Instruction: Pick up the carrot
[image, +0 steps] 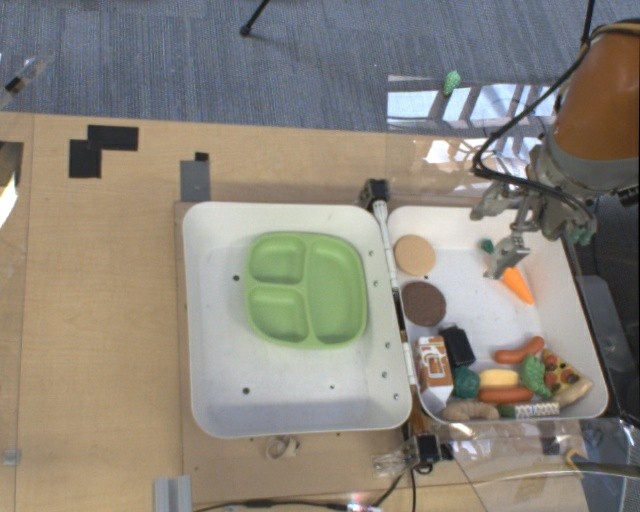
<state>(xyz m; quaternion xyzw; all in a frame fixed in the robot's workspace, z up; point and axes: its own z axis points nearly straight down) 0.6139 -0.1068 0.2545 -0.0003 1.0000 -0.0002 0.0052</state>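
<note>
The carrot (518, 285) lies in the right bin (590, 345), near its far right side, just under the gripper (508, 255), whose fingers sit at its upper end; whether they are open or gripping, I cannot tell. Its long axis runs diagonally, thick end up-left, tip down-right; a good grasp would close across that axis, near the thick middle.

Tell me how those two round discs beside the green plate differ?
The tan disc is pale like a cookie; the brown disc is dark chocolate-coloured. The tan disc lies farther up the right bin, the brown disc below it, slightly larger. Both are flat, round, and lie near the bin's left wall.
</note>
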